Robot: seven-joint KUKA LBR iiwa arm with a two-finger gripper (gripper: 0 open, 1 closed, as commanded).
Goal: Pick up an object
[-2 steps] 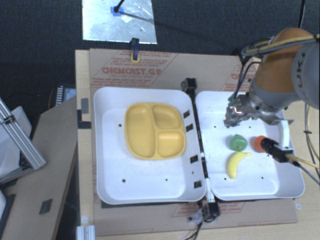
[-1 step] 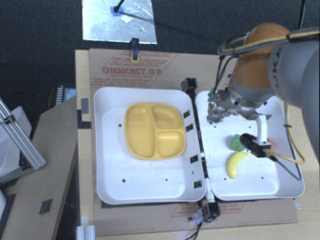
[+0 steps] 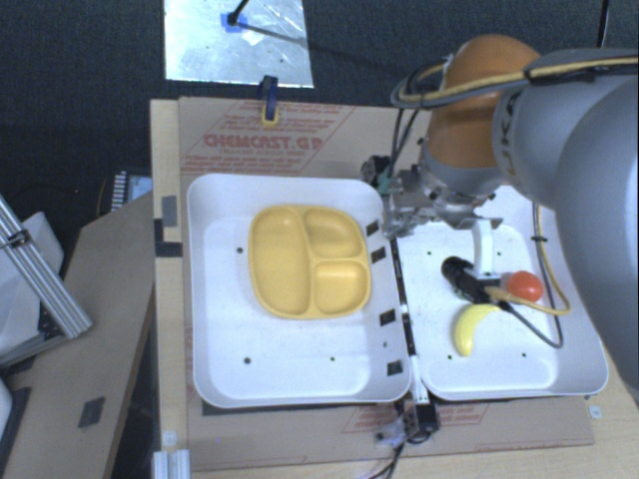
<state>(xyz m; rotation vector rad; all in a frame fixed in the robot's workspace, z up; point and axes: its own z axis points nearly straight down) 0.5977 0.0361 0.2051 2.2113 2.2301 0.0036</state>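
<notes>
One banana (image 3: 473,328) nearest, in right bin (image 3: 559,367); one orange-red ball (image 3: 523,286) just beside it, kind unclear. One yellow divided plate (image 3: 307,260) in left bin (image 3: 215,367). Arm (image 3: 569,138) hides jaws: state cannot tell.

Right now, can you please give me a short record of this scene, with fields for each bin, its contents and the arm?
left bin: holds one yellow divided plate, near its middle
right bin: holds a yellow banana and an orange round object
banana position: nearer the camera than the orange round object
arm: above the right bin's far side
</notes>
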